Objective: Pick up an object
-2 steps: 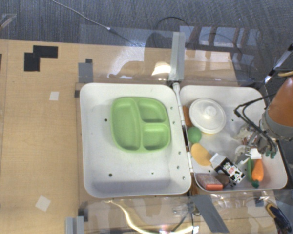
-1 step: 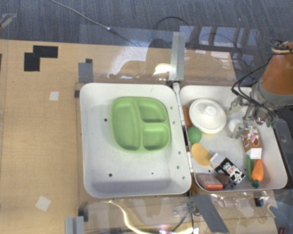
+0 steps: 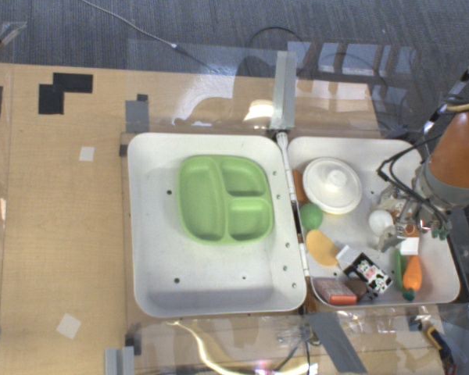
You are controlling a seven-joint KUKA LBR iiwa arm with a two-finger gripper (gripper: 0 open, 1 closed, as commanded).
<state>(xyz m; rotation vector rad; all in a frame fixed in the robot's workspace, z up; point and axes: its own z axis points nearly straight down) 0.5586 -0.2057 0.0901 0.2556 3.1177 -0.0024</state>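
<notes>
I cannot tell how the gripper [image 3: 404, 237] is set; its metal end is a small tangle of parts low in the right-hand shallow white bin [image 3: 445, 291], near that bin's right wall. Nothing shows as held. Just beside it on the left lies a small white ball-like object [image 3: 380, 220], and right below it a small white block [image 3: 409, 247] sits at the top of an orange carrot-shaped toy with a green tip [image 3: 412, 274]. Further left are a black and white patterned block [image 3: 369, 274], a flat yellow-orange piece [image 3: 322, 246], a small green ball [image 3: 310, 217] and a white round lidded bowl [image 3: 333, 184]; a red piece [image 3: 343, 298] lies near the front rim. Above the tool the arm rises to its orange band [image 3: 461, 151], with black cables looping beside it.

The left-hand white bin [image 3: 152, 287] bears a green divided plastic tray [image 3: 223, 198], well apart from the tool.

By my judgement this is the reach-and-grasp step: the tool is down among the objects, lift not yet made. The next move calls for closing squarely on one item, likely the white ball or the carrot, then rising straight so that neighbours stay put
</notes>
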